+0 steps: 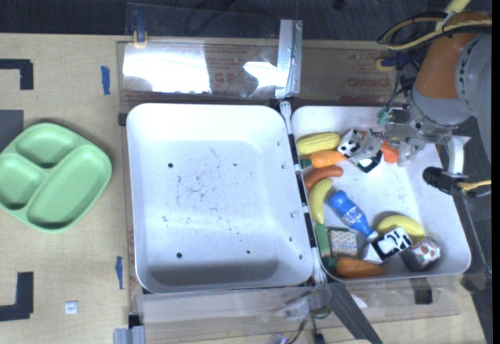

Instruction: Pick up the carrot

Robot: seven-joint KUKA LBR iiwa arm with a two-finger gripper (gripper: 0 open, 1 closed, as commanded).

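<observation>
An orange carrot (327, 158) lies in the left part of the right bin (437, 209), just below a yellow corn-like piece (317, 142). A second carrot-like orange piece (360, 267) lies along that bin's front wall. My gripper (398, 145) hangs over the bin's back right area, to the right of the first carrot and apart from it. A small orange bit (388, 152) shows right at the gripper's tip; I cannot tell whether it is held.
The right bin also holds a reddish-orange piece (323, 173), two bananas (318, 198) (398, 223), a blue bottle (348, 209), black-and-white pieces (357, 147) (391, 243) and a round can (423, 254). The left bin (211, 194) adjoins it. A green divided plate (51, 176) sits far left.
</observation>
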